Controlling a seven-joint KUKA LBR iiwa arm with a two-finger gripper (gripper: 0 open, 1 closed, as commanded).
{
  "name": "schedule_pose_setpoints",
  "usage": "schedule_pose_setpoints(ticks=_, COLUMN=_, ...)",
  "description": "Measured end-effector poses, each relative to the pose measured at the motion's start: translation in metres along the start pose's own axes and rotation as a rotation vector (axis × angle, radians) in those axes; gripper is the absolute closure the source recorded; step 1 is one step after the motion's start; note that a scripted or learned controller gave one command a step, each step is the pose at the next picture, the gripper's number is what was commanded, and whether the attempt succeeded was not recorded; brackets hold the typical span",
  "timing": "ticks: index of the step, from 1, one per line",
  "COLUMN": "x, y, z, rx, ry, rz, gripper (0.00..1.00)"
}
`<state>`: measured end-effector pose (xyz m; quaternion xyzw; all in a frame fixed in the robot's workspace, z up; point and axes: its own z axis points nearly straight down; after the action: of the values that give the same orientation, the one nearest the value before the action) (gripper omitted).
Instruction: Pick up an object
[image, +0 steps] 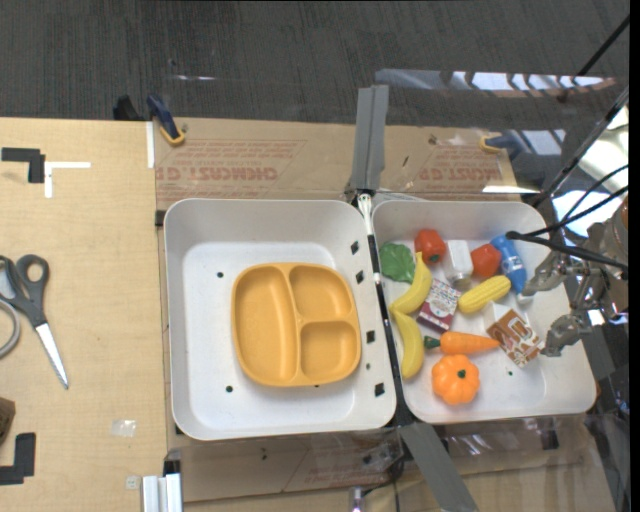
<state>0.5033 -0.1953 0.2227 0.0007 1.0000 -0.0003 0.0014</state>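
Note:
The right bin (560, 395) holds several toy foods: two bananas (411, 298), a green pepper (397, 262), a red tomato (430, 243), a corn cob (484, 293), a carrot (468, 342), an orange pumpkin (455, 381), a blue bottle (511, 258), a small purple box (438, 306) and a brown packet (515, 338). My gripper (553, 308) hangs over the bin's right edge, open, with nothing between its fingers. One fingertip (545, 277) is near the blue bottle, the other (561, 337) just right of the brown packet.
The left bin (190, 300) carries a yellow divided plate (297, 325). Scissors (36, 312) lie on the wooden bench at far left. A grey post (369, 140) stands behind the seam between the bins. Cables run along the right side.

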Motion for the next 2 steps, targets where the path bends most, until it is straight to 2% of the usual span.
schedule_pose_setpoints(ticks=1, x=0.015, y=-0.005, z=0.109, rx=0.005, ry=-0.022, rz=-0.111, gripper=0.0)
schedule_pose_setpoints(ticks=2, x=-0.039, y=0.034, z=0.129, rx=0.0, ry=-0.003, rz=-0.061, gripper=0.0)
